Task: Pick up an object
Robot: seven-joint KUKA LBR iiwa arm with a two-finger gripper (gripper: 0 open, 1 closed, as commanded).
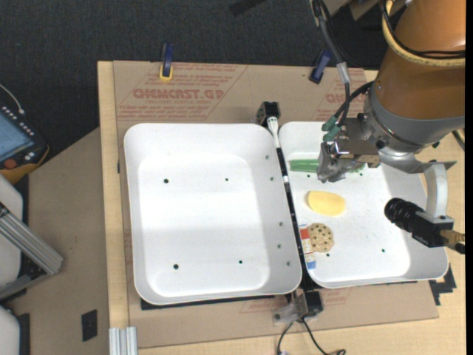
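My gripper (330, 173) hangs over the far part of the right bin (369, 265), low above a green stick-like object (301, 166) that pokes out to its left. A yellow oval object (326, 203) lies in the bin just in front of the gripper. Nearer the front, by the bin's left wall, sits a round cookie-like piece (319, 236) with a small red and blue item under its left edge. Nothing shows between the fingers, and the wrist hides how they stand.
The left bin (140, 198) lies beside the right one, the two sharing a dividing rim. Both rest on a cardboard sheet (214, 87) held by blue clamps at the far edge. The arm's bulk covers the right bin's far right corner.
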